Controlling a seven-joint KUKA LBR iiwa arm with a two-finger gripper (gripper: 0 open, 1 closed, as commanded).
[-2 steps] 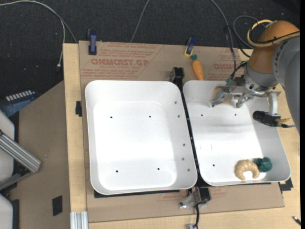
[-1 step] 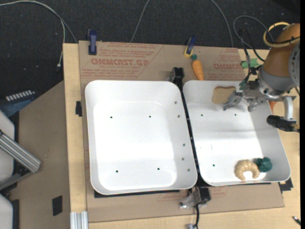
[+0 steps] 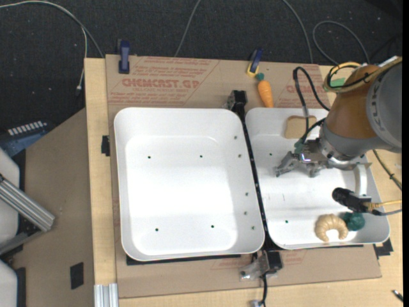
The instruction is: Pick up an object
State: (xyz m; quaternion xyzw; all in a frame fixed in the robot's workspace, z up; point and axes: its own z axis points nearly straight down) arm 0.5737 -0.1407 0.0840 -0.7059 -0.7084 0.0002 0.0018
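Observation:
My gripper [image 3: 290, 160] hangs over the middle of the right bin [image 3: 281, 232], reaching in from the right. Its two grey fingers [image 3: 283, 168] stand open, with nothing between them. A pale croissant-shaped toy [image 3: 332, 228] lies at the bin's front right corner, below and to the right of the gripper. A small teal object [image 3: 355, 221] touches the croissant's right side. A flat tan piece [image 3: 294, 127] lies near the bin's back edge, just behind the gripper and partly hidden by the arm.
An orange carrot toy [image 3: 264, 94] lies on the cardboard behind the right bin, outside both bins. The left bin [image 3: 128, 171] sits beside the right one, with a black divider [image 3: 252, 171] between them. Clamps hold the cardboard at the back edge.

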